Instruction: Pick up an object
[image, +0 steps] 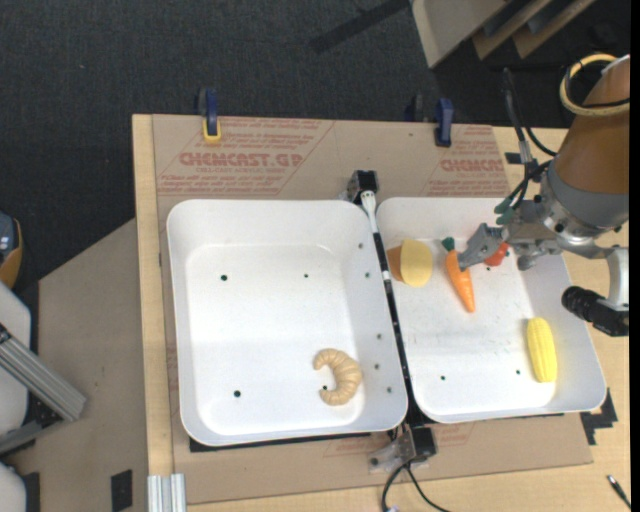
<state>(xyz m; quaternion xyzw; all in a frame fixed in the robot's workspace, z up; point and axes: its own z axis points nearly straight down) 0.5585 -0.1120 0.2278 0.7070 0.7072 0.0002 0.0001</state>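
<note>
The carrot (461, 282) (right bin (480, 400)) pointed toward 5 o'clock; the pincer (484, 247) hovered at its top, grip state unclear; a croissant (338, 376) lay in the left bin (260, 300).

Arm (596, 130) cropped at right edge

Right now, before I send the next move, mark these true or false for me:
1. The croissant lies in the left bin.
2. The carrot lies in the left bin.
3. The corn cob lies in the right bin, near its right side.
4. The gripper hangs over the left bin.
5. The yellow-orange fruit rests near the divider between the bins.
1. True. The croissant lies in the left bin, toward its near edge.
2. False. The carrot lies in the right bin.
3. True. The corn cob lies near the right side.
4. False. The gripper is over the right bin, close above the carrot's top.
5. True. The yellow-orange fruit sits in the right bin by the divider.
</note>
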